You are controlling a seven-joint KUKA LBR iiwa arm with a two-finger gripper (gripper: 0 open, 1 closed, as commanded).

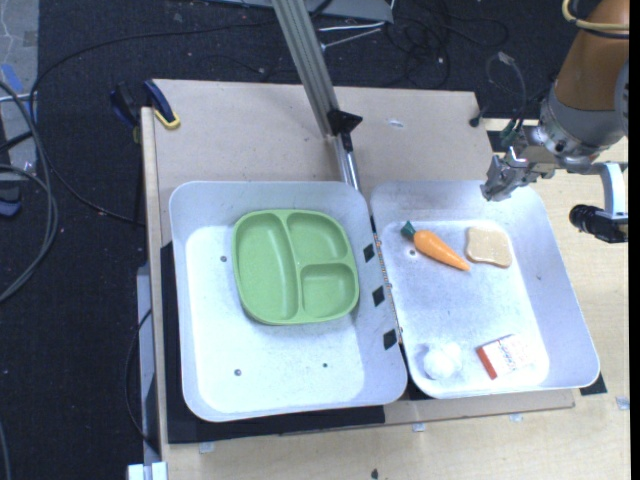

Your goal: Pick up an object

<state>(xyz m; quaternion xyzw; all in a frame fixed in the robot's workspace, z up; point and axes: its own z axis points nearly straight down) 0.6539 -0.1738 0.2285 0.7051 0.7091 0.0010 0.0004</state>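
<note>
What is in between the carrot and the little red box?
Just bare white bin floor lies between the carrot and the red box, as the camera view shows. The bread sits off to the side.

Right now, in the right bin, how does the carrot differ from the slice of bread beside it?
The carrot is orange with a green top, while the slice of bread is pale tan with a lighter middle. The carrot is long and tapered, lying at a slant; the bread is broad, flat and rounded. The carrot lies nearer the bin's left wall, the bread further right. Both lie in the right bin, and the gripper is at that bin's far edge, touching neither.
</note>
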